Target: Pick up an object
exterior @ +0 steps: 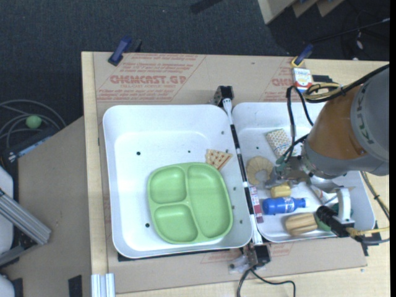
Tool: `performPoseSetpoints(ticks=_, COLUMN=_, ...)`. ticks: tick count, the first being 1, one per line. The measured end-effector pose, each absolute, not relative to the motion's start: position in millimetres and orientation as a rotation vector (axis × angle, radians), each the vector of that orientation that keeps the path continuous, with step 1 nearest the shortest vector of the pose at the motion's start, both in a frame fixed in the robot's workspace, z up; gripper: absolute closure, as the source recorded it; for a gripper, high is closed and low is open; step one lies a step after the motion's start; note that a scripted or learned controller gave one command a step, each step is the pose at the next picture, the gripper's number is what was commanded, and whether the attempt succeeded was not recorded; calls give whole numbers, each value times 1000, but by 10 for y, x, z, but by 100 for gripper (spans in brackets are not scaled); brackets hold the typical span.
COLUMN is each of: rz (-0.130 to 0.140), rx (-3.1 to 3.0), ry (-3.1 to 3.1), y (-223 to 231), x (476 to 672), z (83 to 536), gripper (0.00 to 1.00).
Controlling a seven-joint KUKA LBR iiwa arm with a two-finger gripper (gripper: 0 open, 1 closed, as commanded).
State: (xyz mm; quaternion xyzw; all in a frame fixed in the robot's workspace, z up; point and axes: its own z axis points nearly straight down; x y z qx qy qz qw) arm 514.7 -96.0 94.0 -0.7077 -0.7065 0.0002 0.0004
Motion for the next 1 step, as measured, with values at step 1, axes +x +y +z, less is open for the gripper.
performPoseSetpoints(ticks=1, rz=-5, rx=-2220, ry=-2225, y=-305, x=5020, z=2185, gripper=100)
